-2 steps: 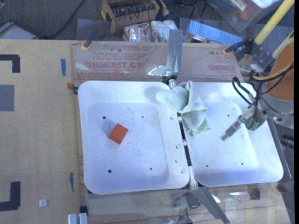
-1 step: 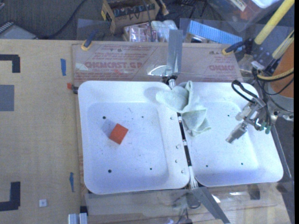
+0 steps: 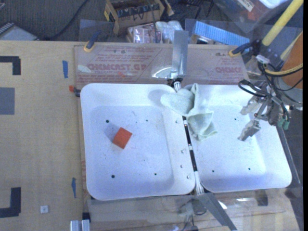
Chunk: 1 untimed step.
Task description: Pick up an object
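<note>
Orange block [image 3: 122, 138] alone in left bin [image 3: 96, 182]; pale cloth [image 3: 192, 110] straddles divider; jaws [image 3: 250, 124] state unclear.

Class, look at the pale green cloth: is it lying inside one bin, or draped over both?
Draped over both. The crumpled cloth straddles the divide, part in the left bin, part in the right bin.

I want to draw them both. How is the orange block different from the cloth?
The block is orange with flat faces and sharp corners; the cloth is pale green and crumpled. The block looks much smaller than the cloth. The block sits alone inside the left bin; the cloth drapes over the seam between both bins, mostly in the right bin. Both lie loose, away from the gripper.
</note>
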Motion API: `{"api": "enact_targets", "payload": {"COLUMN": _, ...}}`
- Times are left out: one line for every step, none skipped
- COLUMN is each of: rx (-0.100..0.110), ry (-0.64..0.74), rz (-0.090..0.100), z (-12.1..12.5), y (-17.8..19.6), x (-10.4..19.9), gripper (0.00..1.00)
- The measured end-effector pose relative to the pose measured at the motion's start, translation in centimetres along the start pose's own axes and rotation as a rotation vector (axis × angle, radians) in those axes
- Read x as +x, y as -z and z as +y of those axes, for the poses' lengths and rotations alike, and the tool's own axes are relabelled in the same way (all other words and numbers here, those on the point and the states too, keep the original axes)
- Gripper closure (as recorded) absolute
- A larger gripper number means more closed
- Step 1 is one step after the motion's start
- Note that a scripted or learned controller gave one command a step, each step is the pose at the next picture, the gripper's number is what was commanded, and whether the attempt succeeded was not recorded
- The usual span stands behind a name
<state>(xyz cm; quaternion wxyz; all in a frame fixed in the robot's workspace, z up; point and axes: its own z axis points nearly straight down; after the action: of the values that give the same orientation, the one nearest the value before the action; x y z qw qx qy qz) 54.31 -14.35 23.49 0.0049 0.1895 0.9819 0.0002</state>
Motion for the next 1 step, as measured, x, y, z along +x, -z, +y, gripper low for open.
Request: {"api": "enact_targets", "payload": {"rx": -0.002, "ry": 0.565, "rz": 0.006, "z": 1.70, "y": -2.59, "x": 2.44, "gripper": 0.00}}
